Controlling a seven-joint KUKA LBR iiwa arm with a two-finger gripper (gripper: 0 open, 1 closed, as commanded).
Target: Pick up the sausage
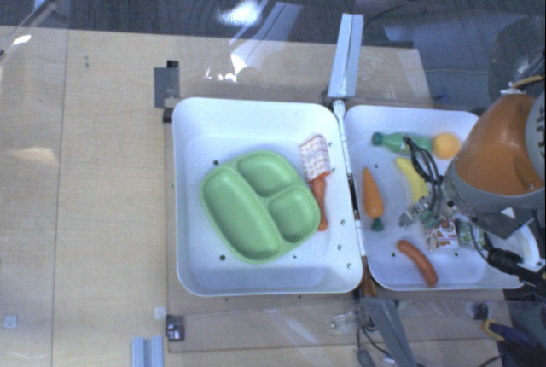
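A robot lab: bench (102,186) with bolted white bins (196,271).

Nothing is reading clearly: the small red-and-white printed packet (314,157) is showing markings too blurred to make out.

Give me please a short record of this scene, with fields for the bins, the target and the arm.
left bin: holds a green tray with three compartments; a packet and a small carrot lie beside the tray's right edge
right bin: holds a carrot, sausage, green bottle, orange ball, a yellow item
target: sausage, lying flat near the front of the right bin, not held
arm: over the right bin, above and to the right of the sausage
gripper: state cannot be told
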